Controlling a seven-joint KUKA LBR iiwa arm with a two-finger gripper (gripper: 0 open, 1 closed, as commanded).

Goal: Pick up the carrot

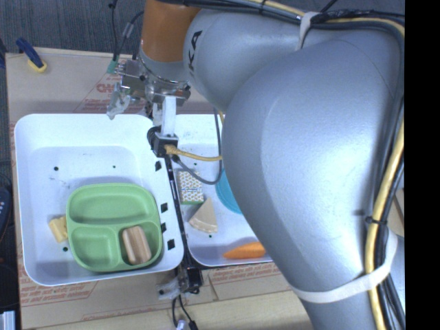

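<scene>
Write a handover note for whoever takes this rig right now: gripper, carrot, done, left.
Gripper: at the far rim of the left bin, no carrot in it.
Carrot: lying flat near the front edge of the right bin, well apart from the gripper, its right end hidden by the arm. A pale wedge lies just behind it.
Done: nothing yet; the carrot is not lifted.
Left: probably cross to the right bin, come down on the carrot, grasp it and lift it.
</scene>
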